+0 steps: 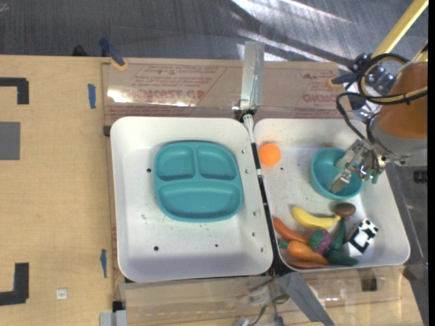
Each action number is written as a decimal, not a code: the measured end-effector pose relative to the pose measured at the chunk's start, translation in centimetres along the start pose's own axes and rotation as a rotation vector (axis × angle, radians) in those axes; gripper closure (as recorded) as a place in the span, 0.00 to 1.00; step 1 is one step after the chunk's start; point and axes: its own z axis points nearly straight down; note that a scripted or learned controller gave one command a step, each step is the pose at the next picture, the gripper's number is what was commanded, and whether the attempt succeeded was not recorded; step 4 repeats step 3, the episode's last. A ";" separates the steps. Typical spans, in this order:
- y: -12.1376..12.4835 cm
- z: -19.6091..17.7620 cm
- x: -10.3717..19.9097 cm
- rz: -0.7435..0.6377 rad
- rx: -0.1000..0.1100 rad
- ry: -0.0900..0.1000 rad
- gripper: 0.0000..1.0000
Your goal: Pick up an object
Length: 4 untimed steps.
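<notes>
Pale plywood covers the bench [47,202], and two shallow white bins sit on it side by side under a grey carpeted floor at the top of the view. Left bin [129,243] holds a teal divided plate [198,180], lying flat near its middle. Right bin [391,250] is the busy one: a small orange ball [270,154] rests near its upper left corner, just beside the wall shared with the other bin, and a teal bowl [327,170] stands toward the upper right. Along the lower edge lies a cluster of toys, touching or nearly so: a yellow banana [314,217], an orange carrot [304,252] with a second orange-red piece [289,230] above it, something brown and round [344,210], and a black-and-white block [363,236].

From the right, the arm [404,107] reaches in, and its gripper [346,180] hangs over the bowl's right rim, its fingers drawn narrow with nothing visible between them.
</notes>
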 end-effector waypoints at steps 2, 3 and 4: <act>-2.1 0.0 1.1 0.332 0.001 0.000 0.00; 0.7 0.0 -2.0 0.723 -0.002 0.023 0.00; 0.7 0.0 -2.0 0.723 -0.002 0.023 0.00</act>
